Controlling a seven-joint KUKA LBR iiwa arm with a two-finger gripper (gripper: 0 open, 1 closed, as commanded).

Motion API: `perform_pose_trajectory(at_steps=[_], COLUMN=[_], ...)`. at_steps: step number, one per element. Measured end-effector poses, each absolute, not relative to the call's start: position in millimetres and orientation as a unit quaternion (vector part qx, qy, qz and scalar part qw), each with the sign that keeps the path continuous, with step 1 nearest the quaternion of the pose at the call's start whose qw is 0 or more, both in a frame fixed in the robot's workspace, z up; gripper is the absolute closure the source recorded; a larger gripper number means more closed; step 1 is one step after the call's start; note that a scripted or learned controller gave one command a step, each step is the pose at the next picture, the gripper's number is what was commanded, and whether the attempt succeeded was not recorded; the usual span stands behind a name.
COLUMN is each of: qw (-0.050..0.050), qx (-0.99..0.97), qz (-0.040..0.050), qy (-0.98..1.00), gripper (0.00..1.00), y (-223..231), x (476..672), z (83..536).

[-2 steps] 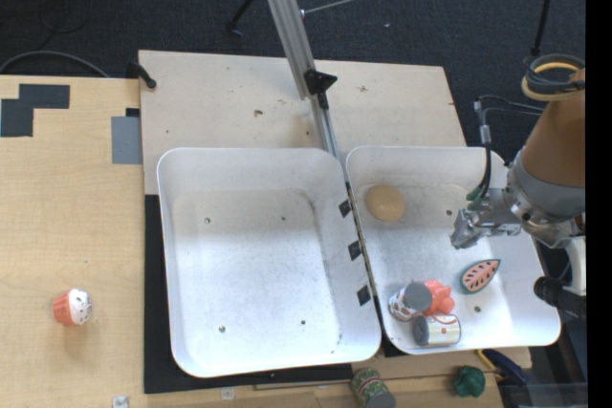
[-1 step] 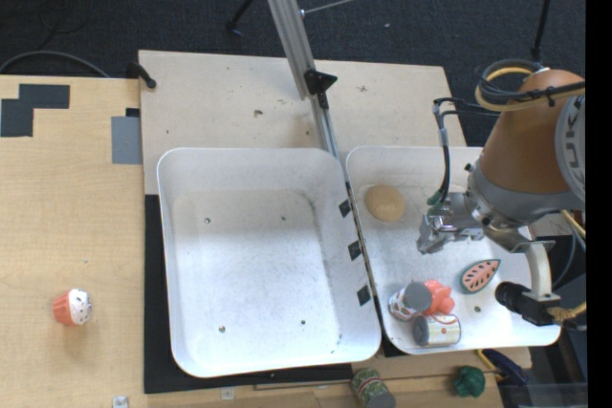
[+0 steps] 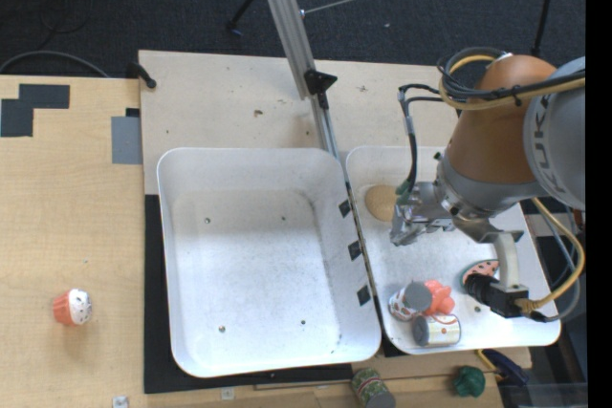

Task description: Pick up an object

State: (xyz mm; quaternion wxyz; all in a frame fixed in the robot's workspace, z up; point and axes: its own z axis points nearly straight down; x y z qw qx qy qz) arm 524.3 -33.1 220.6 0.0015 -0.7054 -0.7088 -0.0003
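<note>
End effector (image 3: 411,225): hangs low over the right bin (image 3: 382,165), centre right of the frame. Whether it is apart or together cannot be told from this angle, and nothing is seen held in it.
Step in hand: probably lining up on a first grasp. The tan round object (image 3: 381,203) looks the likeliest target, being the closest thing.
Doing it well: shift toward the frame's left until centred over the tan object, and spread wide enough to straddle it. Come down almost to the bin floor, clamp, then lift straight up. The bin's left wall is close, so a skewed approach could catch it.
Bottom edge: a green lump (image 3: 469,381) and a dark can (image 3: 368,386) lie on the counter (image 3: 96,205), outside the bins.
Small white can (image 3: 436,331): on its side by the lower rim of the right bin, well below the end effector in the frame.
Grey and orange piece (image 3: 423,298): just above the white can, touching it or nearly so.
Orange and white ball (image 3: 73,308): lower left of the frame, on the counter, well apart from both bins.
Left bin (image 3: 249,234): middle of the frame, just beside the right bin.
Tan round object: upper left part of the right bin, just left of the end effector and a little higher in the frame. Whether they touch cannot be told.
Metal rail (image 3: 287,14): slants up from between the bins toward the top centre.
</note>
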Motion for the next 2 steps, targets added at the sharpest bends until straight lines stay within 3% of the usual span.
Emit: perform_pose_trajectory(at_steps=[2], qw=[0.002], qx=[-0.706], qz=[0.0013], qy=[-0.709], gripper=[1.0], y=[71.6], x=[524.7], z=[220.8])
